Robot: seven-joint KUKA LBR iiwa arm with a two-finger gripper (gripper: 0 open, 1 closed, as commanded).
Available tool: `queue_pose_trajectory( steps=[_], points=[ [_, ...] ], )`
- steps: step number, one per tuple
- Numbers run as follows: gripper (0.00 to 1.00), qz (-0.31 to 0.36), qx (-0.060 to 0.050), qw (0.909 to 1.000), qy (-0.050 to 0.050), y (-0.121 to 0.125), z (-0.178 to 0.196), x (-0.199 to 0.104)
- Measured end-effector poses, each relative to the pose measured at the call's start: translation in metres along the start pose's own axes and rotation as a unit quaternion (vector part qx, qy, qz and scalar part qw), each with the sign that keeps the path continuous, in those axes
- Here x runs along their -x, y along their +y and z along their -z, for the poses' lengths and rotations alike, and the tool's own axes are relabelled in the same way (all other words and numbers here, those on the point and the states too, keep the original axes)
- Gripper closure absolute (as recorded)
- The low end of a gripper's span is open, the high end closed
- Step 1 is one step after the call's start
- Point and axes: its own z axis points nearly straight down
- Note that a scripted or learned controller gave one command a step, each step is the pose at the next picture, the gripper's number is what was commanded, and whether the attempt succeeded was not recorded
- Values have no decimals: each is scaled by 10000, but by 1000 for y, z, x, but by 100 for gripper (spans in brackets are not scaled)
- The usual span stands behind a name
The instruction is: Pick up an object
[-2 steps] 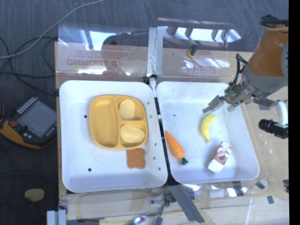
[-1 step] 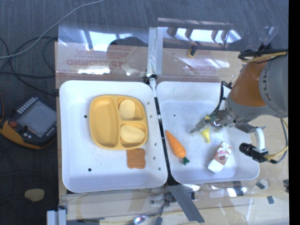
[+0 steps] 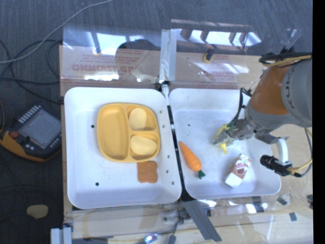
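White right bin [image 3: 203, 184], carrot [image 3: 191, 158] near left wall, carton [image 3: 238, 171] front.

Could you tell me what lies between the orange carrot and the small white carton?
Bare white bin floor separates the orange toy carrot from the small white carton, seen in the camera view.

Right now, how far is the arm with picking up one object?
Done: the arm has reached into the right white bin, and its hand sits low over the floor there. In hand: nothing visibly lifted. Left: grasp and raise something; the orange toy carrot and the small white carton lie nearby, untouched.
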Motion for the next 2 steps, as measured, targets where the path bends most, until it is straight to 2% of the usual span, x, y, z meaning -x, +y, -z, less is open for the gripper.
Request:
queue_pose_trajectory(
  steps=[1, 2],
  points=[
    [100, -724, 33, 9974, -39, 2, 117, -88],
    [0, -727, 31, 9973, -39, 2, 116, -88]
  ],
)
